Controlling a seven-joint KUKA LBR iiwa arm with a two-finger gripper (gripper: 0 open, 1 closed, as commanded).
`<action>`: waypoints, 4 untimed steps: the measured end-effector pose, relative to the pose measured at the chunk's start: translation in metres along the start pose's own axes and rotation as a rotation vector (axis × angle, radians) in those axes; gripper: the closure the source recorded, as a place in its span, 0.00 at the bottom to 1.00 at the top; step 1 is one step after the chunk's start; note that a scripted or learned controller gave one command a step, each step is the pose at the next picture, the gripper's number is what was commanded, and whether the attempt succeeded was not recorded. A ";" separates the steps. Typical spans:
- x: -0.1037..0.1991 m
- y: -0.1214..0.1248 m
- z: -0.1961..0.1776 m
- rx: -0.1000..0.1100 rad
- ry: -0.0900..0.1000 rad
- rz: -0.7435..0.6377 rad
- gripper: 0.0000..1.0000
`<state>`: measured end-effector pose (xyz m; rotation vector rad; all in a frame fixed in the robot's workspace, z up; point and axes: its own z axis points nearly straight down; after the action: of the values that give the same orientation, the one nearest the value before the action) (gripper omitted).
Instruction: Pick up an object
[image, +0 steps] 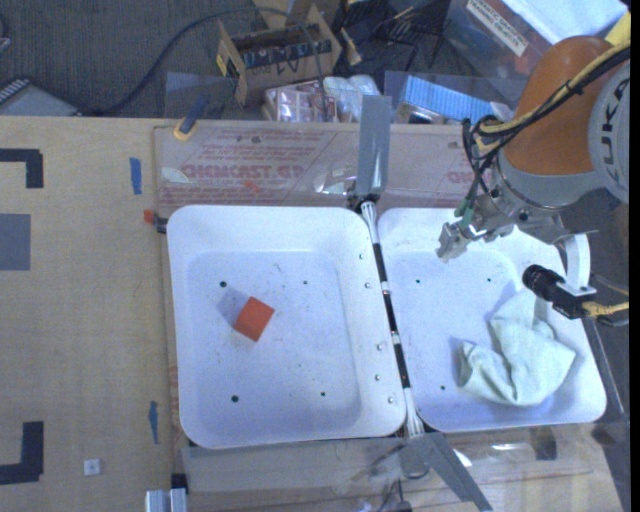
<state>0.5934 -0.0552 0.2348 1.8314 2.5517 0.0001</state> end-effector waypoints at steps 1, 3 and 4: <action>0.009 -0.037 0.010 0.005 0.002 0.289 1.00; 0.066 -0.067 0.052 0.004 0.001 0.226 1.00; 0.088 -0.065 -0.035 -0.003 -0.002 -0.142 1.00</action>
<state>0.5037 0.0075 0.2701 1.6445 2.6728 0.0018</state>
